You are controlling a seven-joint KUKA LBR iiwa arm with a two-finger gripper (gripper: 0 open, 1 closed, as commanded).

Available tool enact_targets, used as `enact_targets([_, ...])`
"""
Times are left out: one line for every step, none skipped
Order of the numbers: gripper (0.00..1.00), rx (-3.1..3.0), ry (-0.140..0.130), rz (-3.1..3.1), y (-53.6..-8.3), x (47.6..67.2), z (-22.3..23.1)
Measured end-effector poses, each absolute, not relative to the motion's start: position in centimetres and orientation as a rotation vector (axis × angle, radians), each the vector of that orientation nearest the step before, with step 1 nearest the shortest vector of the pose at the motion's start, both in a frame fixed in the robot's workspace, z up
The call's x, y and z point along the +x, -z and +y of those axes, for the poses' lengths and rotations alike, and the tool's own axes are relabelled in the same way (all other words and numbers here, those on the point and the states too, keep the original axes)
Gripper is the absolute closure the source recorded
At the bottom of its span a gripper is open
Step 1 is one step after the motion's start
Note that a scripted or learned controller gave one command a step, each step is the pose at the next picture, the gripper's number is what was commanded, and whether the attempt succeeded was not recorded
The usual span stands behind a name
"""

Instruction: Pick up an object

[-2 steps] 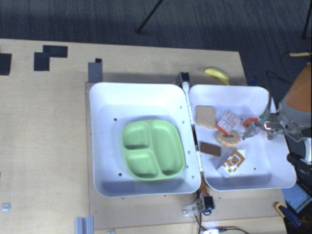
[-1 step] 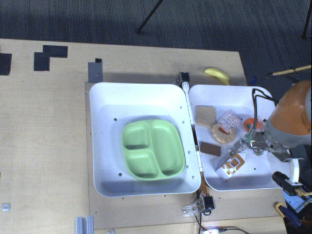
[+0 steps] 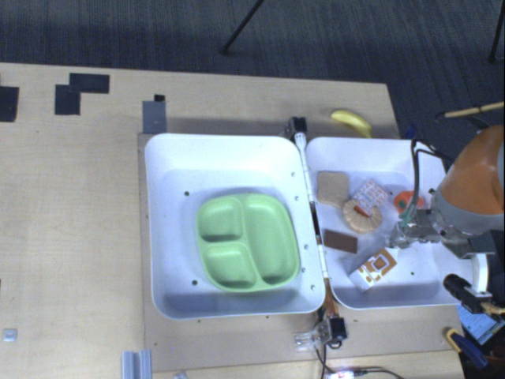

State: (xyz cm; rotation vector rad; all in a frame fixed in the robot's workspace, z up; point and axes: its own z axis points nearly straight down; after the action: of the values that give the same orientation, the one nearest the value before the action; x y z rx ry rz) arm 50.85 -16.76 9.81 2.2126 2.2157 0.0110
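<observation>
From where I stand, the bench (image 3: pixel 71 235) carries two shallow white bins side by side. The left bin (image 3: pixel 170 212) holds a green divided tray (image 3: pixel 246 242), lying flat in the middle. The right bin (image 3: pixel 394 289) has the loose clutter that the arm is presumably meant to choose from: a tan square piece (image 3: pixel 332 185) near the dividing wall, a round wrapped snack (image 3: pixel 362 215) just beside it with a clear crinkled wrapper (image 3: pixel 369 192) touching its upper edge, a dark brown bar (image 3: pixel 340 241) below, a small white-and-orange packet (image 3: pixel 375 268) toward the near wall, and an orange-red object (image 3: pixel 404 200) partly hidden beside the arm. A yellow banana (image 3: pixel 350 121) lies outside on the bench, beyond the bin's far rim, so it hardly seems a candidate. The arm reaches in from the right, its orange band (image 3: pixel 477 172) looming over the bin's right side, and the gripper (image 3: pixel 406 234) hangs low between the orange-red object and the packet — close to both, though I cannot say it touches either. The things are scattered rather than stacked, which I judge leaves room for a grasp from above. As for the fingers, the wrist hides them — I cannot tell whether they stand apart or together, and I see nothing between them.
</observation>
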Motion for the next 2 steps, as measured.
enact_targets([0.00,2.213,-0.011,2.216,-9.8,50.8,-16.8])
enact_targets([1.00,2.210,-0.014,2.216,-10.9,51.0,-16.7])
